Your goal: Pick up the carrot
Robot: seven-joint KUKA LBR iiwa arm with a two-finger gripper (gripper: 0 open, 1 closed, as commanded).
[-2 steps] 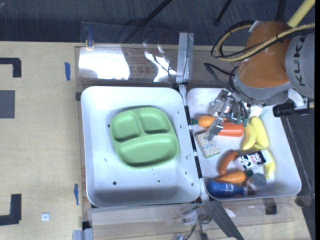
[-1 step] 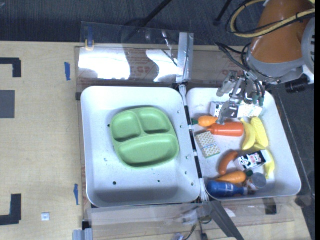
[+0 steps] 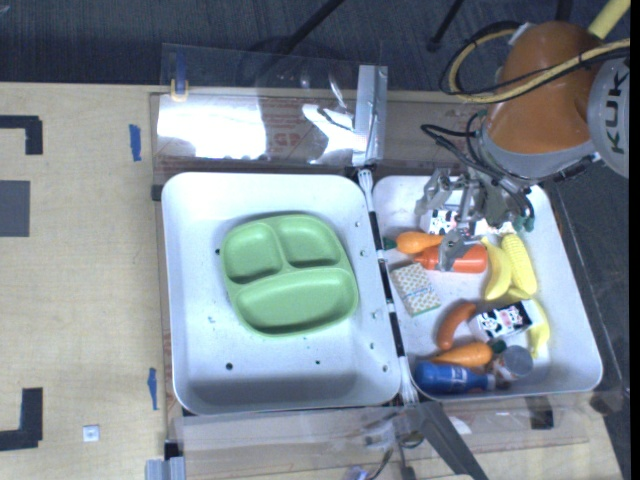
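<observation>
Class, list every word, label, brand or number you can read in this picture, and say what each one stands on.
"KU": on the grey arm housing at the right edge, cut off by the frame.
Black-and-white label on the small pack in the right bin: too small to read.
Label on the blue bottle: blurred, unreadable.

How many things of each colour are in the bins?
Green: 1, the divided plate
Orange: 3, the carrot, an orange piece under the tool, another carrot-like piece
Yellow: 2, corn and banana
Blue: 1, bottle
Total: 7
</observation>
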